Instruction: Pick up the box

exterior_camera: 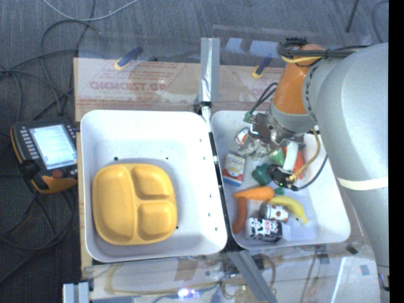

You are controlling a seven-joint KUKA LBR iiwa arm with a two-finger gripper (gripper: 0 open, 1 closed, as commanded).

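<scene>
While the grey arm with the orange band (295, 87) reaches in from the right edge of the view, its tool (260, 137) hangs low over the far part of the right shallow white bin (328, 229). Whether the tool is clenched or released cannot be determined (the wrist and cabling mask that area).

All positions below are referenced to the orange plastic carrot (254, 194), which lies across the middle of the right bin.

- Small white carton box with a blue base (233, 168): just beyond the carrot toward the far wall, close to the divider between the bins. It lies near the tool, slightly to the tool's left and nearer the viewer; nothing visibly grips it.
- Green plastic item (264, 172): just beyond the carrot, right of the box.
- Yellow plastic banana (294, 208): just right of the carrot and nearer the viewer.
- Black-and-white patterned item (264, 228): on the near side of the carrot, close to the near wall.

Left shallow white bin (145, 124): left of the carrot, across the divider. It holds a yellow compartmented plastic tray (134, 202).

Black handheld pendant with lit screen (45, 149): on the floor, far left of the carrot, outside the bench.
</scene>
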